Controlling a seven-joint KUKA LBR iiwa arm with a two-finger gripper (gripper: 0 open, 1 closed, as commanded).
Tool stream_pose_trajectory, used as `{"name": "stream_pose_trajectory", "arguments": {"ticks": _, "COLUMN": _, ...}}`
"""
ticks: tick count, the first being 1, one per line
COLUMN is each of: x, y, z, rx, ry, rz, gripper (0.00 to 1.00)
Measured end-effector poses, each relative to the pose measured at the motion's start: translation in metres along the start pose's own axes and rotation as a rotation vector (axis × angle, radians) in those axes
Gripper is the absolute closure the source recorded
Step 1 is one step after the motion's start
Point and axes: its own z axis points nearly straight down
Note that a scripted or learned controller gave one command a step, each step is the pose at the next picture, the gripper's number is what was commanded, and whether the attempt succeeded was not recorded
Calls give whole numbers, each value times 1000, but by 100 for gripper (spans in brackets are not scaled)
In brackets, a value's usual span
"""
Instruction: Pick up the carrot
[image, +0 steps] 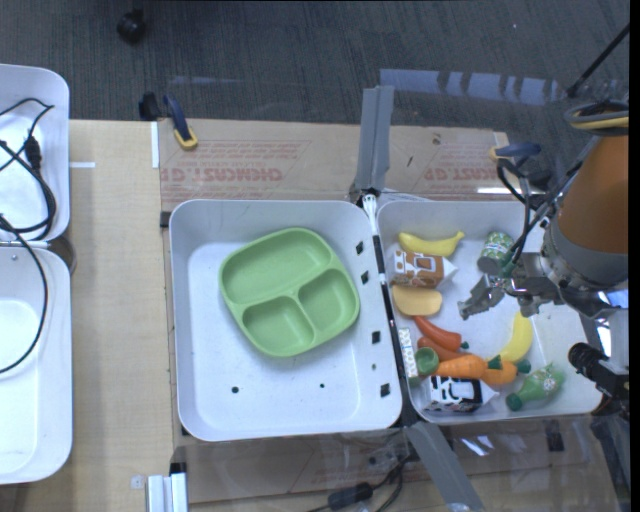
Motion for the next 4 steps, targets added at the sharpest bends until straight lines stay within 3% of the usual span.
{"name": "stream_pose_trajectory", "arguments": {"ticks": 1, "x": -64, "y": -7, "z": 128, "rx": -20, "ry": -7, "rz": -91, "gripper": 0}}
{"name": "stream_pose_trajectory", "arguments": {"ticks": 2, "x": -64, "y": -6, "z": 133, "rx": -27, "ry": -11, "rz": -149, "gripper": 0}}
{"name": "stream_pose_trajectory", "arguments": {"ticks": 4, "x": -70, "y": -7, "z": 137, "rx": -20, "ry": -4, "rz": -209, "gripper": 0}}
